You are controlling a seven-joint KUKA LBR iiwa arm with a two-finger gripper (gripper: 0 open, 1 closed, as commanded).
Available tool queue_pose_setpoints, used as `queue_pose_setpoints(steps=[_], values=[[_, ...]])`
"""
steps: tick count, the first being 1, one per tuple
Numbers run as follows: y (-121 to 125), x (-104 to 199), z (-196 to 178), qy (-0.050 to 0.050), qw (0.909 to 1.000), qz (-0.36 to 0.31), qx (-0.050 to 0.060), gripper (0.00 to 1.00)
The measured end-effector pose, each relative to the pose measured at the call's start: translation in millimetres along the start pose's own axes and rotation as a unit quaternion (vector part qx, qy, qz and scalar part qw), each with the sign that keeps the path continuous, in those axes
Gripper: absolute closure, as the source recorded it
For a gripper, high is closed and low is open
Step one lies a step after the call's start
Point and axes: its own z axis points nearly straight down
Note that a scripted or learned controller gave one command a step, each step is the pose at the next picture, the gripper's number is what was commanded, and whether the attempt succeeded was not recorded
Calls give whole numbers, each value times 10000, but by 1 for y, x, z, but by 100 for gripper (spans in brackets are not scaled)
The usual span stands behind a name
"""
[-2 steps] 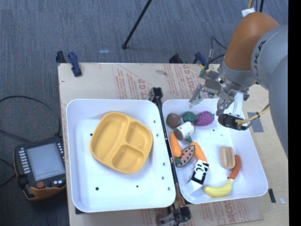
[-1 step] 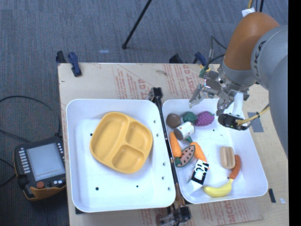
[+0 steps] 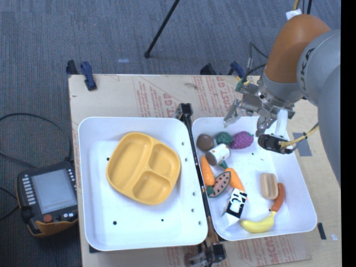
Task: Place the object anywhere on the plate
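1. The yellow plate [image 3: 144, 167] (three compartments) lies in the left bin [image 3: 89, 204] on the table [image 3: 139, 93].
2. The right bin [image 3: 303, 193] holds toy food: carrot [image 3: 207, 171], watermelon slice [image 3: 222, 183], purple grapes [image 3: 242, 140], banana [image 3: 257, 224].
3. The gripper [image 3: 248, 121] hovers over this bin's far edge, fingers [image 3: 232, 115] spread apart, gripping nothing.
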Motion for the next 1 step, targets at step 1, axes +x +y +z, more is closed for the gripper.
queue_pose_setpoints(steps=[1], values=[[0, 0, 0, 0, 10000, 0, 0, 0]])
